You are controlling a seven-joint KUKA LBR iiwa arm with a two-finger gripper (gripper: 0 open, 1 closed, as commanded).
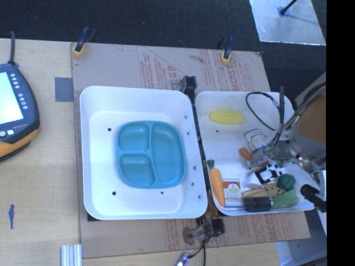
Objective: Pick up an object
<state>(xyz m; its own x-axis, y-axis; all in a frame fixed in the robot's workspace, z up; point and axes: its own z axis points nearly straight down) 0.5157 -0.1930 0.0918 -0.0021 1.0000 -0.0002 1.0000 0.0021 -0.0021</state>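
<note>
Two white bins [89, 148], one blue divided plate [151, 154], one yellow corn cob [226, 117], one carrot [216, 186], two clamps [82, 40].

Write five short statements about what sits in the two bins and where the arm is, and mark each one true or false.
1. The blue divided plate lies in the left bin. True.
2. The yellow corn cob lies in the left bin beside the plate. False: it lies near the far end of the right bin.
3. The carrot lies along the right bin's left wall. True.
4. The blue plate has two compartments. False: it has three.
5. The arm is over the right bin, at its right side. True.
</note>
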